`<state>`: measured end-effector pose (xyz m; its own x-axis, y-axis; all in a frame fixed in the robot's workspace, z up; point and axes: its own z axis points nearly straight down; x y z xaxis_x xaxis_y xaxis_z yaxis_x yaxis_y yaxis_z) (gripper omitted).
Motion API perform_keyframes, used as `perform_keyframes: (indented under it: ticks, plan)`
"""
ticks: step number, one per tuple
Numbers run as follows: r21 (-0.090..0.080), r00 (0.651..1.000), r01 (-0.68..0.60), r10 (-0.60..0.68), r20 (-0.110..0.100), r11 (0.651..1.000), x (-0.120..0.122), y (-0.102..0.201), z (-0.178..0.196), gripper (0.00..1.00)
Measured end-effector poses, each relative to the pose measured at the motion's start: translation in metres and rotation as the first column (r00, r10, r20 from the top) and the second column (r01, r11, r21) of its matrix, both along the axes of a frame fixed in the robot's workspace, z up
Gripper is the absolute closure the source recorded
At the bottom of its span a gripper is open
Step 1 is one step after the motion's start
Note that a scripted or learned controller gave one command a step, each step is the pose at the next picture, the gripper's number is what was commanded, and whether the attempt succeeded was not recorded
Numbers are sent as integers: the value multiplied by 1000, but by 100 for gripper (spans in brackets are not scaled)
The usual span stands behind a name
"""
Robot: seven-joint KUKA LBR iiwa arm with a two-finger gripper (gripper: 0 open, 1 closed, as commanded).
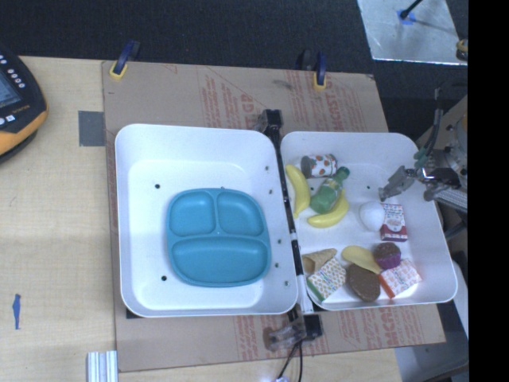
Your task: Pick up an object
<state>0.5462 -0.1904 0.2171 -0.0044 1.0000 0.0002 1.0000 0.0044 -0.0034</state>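
Hanging over the right rim of the right bin [421,146], the jaws are sitting open with nothing between them. The small red and white packet [393,221] is lying just below and left of them, beside a white egg [371,216]. The left bin [139,213] is holding a blue tray [218,237]. Both bins are resting on cardboard on the table [48,237].

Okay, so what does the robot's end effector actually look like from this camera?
The end effector is small, grey and metallic, with slim fingers pointing left over the right bin. Behind it sits a blocky grey-and-white wrist body at the right edge. It is too small and blurred to make out markings or cables.
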Motion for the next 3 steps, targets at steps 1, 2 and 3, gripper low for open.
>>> perform_keyframes:
  ticks: [1,2,3]
  plan:
    - [-3,1000,1,-1,0,1000,-36,-17,-123,0]
    - [-7,1000,-1,1,7,1000,-33,-19,-106,100]
    - [-7,1000,-2,2,6,1000,-33,-19,-106,0]
